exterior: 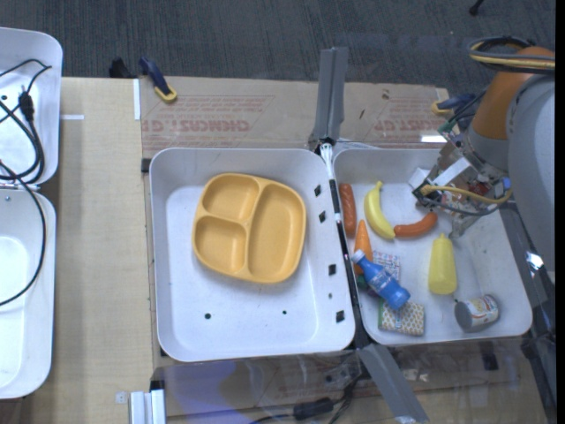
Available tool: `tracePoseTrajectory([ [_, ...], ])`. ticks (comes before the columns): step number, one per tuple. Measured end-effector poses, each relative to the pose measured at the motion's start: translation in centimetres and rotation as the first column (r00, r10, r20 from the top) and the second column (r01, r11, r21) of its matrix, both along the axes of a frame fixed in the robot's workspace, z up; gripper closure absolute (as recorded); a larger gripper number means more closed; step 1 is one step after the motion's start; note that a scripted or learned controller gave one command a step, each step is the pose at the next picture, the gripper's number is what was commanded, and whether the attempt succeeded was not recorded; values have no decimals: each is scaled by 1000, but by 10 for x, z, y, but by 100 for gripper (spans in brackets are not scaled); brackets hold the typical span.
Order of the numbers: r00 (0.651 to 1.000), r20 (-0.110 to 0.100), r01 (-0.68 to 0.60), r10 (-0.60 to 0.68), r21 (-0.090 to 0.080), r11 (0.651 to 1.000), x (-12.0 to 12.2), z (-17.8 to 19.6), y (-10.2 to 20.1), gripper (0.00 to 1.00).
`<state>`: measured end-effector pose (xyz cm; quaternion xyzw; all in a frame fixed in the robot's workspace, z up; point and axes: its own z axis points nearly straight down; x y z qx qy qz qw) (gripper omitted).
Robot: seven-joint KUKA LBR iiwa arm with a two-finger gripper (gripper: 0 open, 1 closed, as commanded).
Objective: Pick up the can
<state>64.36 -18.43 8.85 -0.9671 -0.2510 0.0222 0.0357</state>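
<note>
Can (478, 311) lies in the right bin's (499, 259) near corner; my pincer (455, 212) hangs apart, and I cannot tell its state.

Two white bins sit side by side on the worktop: the left bin (177, 325) and the right bin (496, 254). The left bin carries one thing, a yellow divided plate (250, 228) with three compartments. The right bin carries nine things. Two are sausages: a red sausage (347, 208) along its left edge and an orange sausage (415, 228) nearer its middle. The rest are one each: a banana (380, 215), a carrot (362, 237), a blue bottle (386, 283), a yellow squeeze bottle (442, 266), a can (478, 311), a sponge (403, 319) and a small printed packet (386, 261). One blue-and-yellow clamp (157, 80) lies at the worktop's far edge.
</note>
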Motion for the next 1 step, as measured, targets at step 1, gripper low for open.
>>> tracePoseTrajectory([
  [1,999,3,44,-44,6,999,-1,0,-1,0],
])
